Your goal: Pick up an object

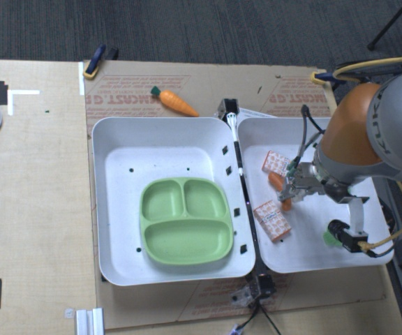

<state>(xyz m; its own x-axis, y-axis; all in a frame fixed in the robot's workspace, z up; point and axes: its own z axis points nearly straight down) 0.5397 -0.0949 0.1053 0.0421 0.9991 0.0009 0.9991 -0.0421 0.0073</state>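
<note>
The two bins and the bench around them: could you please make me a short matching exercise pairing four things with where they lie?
Things:
1. green divided plate
2. toy carrot
3. patterned packet
4. blue clamp

Places:
A. on the cardboard behind the left bin
B. in the right bin, near the claw
C. at the cardboard's far left corner
D. in the left bin

Pairs: 1-D, 2-A, 3-B, 4-C
</note>
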